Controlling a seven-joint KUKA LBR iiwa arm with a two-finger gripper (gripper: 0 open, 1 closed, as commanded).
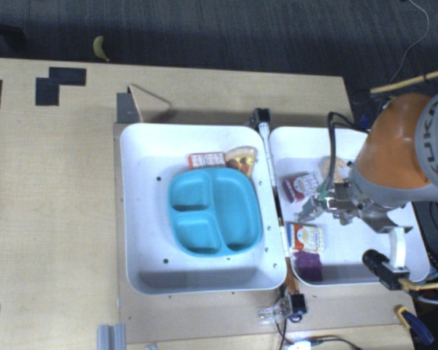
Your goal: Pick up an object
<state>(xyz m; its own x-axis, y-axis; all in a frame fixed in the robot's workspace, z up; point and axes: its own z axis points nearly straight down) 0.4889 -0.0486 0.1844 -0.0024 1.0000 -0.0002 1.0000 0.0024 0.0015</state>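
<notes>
The fingers (314,206) hang low in the right bin (416,265), but it is too hard to tell if they are apart or squeezed together. A red packet (301,187) lies just above them, a small packet (306,237) and a purple block (310,265) below. A blue plate (214,210) fills the left bin (142,217) on the desk (51,217).

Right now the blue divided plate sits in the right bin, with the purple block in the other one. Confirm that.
Not quite. The camera view shows the blue divided plate in the left bin, not the right one. The purple block does lie in the other one, the right bin, near its front edge.
</notes>
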